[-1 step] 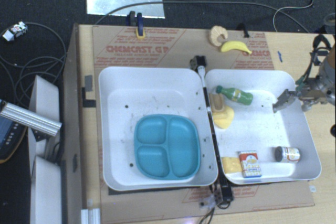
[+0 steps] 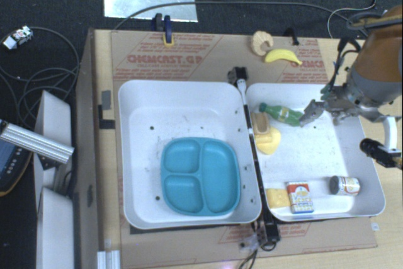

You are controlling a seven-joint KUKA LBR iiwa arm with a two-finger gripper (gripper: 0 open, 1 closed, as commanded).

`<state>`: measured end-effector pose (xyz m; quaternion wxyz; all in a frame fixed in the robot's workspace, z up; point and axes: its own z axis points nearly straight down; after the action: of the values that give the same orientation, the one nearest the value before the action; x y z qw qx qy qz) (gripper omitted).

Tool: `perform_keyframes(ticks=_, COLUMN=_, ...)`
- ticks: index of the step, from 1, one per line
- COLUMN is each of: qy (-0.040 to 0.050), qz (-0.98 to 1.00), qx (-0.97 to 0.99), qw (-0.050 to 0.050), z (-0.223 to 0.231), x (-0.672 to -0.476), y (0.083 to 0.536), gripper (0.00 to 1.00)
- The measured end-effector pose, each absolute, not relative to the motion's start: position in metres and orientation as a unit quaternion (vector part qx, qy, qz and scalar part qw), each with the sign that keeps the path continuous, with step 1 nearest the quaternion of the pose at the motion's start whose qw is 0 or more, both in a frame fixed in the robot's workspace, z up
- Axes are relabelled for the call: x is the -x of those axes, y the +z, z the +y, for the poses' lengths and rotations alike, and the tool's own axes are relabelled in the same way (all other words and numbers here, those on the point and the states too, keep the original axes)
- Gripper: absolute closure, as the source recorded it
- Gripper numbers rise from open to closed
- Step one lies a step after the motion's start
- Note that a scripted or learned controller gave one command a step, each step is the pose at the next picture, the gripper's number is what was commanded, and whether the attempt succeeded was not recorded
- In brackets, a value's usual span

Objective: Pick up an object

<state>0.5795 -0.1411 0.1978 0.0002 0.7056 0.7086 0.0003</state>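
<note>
**Operator:** Green is what I note first from the camera view: a green plastic bottle with a yellow cap (image 2: 281,113) lies on its side near the far wall of the right white bin (image 2: 371,181). My gripper (image 2: 310,113) is low at the bottle's right end, touching it or just short of it; I cannot tell which.

**Inspector:** Finger state?

**Operator:** I cannot tell. The tips are dark and small against the bin floor. Nothing is seen between them, so I record no hold.

**Inspector:** Other contents?

**Operator:** Same bin: a pale yellow rounded block (image 2: 267,140) near the divider, a flat yellow sponge-like square (image 2: 276,198), a red and white carton (image 2: 300,196) just beside it, and a small silver can (image 2: 345,185) lying at the right. The left white bin (image 2: 135,111) holds a blue divided plastic plate (image 2: 200,174). A yellow banana (image 2: 283,57) lies on the bench behind the bins.

**Inspector:** Progress?

**Operator:** My judgement: approach made, pick not yet done. Every object rests on a surface. Grasp and lift remain.
</note>
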Motion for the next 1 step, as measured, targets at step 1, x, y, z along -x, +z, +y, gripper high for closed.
perform_keyframes(ticks=1, qy=0.0008, qz=0.709, qx=-0.705, qw=0.001, z=-0.1123, x=-0.6203, y=0.1827, gripper=0.0)
